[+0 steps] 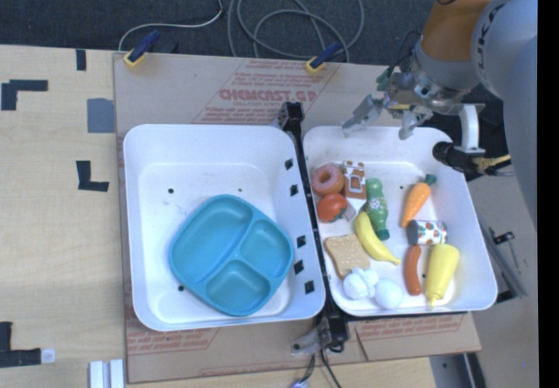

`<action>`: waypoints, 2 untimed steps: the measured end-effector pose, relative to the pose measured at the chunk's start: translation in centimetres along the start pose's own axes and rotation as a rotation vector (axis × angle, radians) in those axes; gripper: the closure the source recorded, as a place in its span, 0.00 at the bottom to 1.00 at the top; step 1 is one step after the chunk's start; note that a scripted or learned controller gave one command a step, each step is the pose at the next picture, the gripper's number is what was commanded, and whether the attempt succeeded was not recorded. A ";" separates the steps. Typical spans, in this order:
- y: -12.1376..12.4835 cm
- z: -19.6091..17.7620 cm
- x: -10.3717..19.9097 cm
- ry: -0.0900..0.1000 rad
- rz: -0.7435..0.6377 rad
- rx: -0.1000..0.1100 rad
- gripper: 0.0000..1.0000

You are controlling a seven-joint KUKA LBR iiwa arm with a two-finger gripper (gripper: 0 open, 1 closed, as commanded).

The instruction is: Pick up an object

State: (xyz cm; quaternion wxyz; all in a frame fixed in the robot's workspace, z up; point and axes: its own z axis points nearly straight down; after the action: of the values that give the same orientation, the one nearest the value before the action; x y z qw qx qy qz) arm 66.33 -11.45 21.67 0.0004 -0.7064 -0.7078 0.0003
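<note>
We see the tool (384, 115) spread apart, holding nothing — above the bin's far rim. The carrot (416, 203) lies nearest below it, long axis pointing roughly toward the tool.

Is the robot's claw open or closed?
Open. The claw has its two fingers spread apart above the right white bin's far rim, with nothing between them.

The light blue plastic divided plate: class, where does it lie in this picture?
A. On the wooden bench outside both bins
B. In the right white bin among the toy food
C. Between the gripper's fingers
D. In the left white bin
D: the light blue plastic divided plate lies flat on the floor of the left white bin, apart from the toy food in the right white bin and far from the gripper.
</note>
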 end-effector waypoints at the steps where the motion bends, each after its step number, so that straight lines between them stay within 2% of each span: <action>1: -4.7 7.5 -7.3 -0.002 0.008 0.009 0.00; 2: -8.3 11.7 -1.6 -0.001 0.001 -0.001 0.00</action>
State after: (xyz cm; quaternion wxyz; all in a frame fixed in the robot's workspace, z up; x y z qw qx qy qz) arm 58.02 -13.10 9.97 -0.0005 -0.7068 -0.7074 0.0002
